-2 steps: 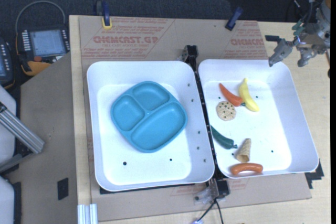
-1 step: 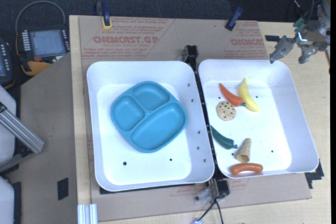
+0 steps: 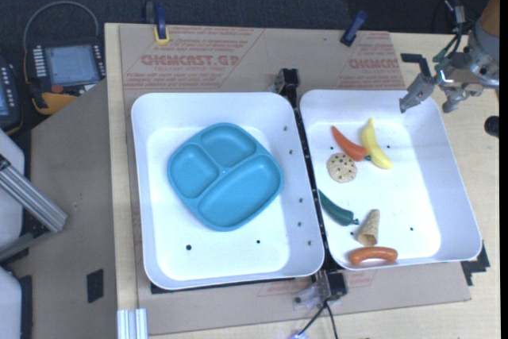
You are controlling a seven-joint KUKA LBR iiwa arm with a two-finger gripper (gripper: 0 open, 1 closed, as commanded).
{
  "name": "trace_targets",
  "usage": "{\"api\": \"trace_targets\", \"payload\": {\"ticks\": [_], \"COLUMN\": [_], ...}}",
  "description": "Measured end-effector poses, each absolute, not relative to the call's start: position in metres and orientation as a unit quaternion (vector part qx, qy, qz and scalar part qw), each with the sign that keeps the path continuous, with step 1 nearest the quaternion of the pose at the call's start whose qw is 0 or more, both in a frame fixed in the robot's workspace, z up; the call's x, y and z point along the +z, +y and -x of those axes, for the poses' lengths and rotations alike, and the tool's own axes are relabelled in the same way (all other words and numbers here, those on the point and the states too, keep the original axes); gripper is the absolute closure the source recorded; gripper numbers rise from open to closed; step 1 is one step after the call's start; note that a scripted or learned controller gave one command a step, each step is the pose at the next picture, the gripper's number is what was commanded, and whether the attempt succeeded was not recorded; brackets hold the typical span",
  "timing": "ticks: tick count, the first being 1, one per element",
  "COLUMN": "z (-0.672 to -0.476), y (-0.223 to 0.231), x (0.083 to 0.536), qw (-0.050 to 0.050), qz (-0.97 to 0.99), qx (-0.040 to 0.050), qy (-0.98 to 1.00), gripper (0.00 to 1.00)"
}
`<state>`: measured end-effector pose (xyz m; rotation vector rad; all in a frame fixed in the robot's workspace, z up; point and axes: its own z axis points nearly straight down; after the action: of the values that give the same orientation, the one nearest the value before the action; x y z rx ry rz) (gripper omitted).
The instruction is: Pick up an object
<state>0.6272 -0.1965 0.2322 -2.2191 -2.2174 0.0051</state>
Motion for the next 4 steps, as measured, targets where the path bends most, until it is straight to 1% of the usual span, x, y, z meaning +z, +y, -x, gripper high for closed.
{"api": "trace_targets", "payload": {"ticks": [1, 2, 3, 4], "z": [-0.635, -0.637, -0.638, -0.631], "y": [-0.194, -0.184, -0.185, -0.19], "x": [0.173, 0.115, 0.13, 0.188], "qw": [0.002, 0.003, -0.001, -0.004], "qz": [0.707, 0.707, 0.706, 0.707], "qx": [0.0014, 0.0015, -0.0003, -0.0014], "qy": [-0.708, -0.708, -0.708, -0.707], "gripper": [0.0, 0.0, 1.0, 1.0]}}
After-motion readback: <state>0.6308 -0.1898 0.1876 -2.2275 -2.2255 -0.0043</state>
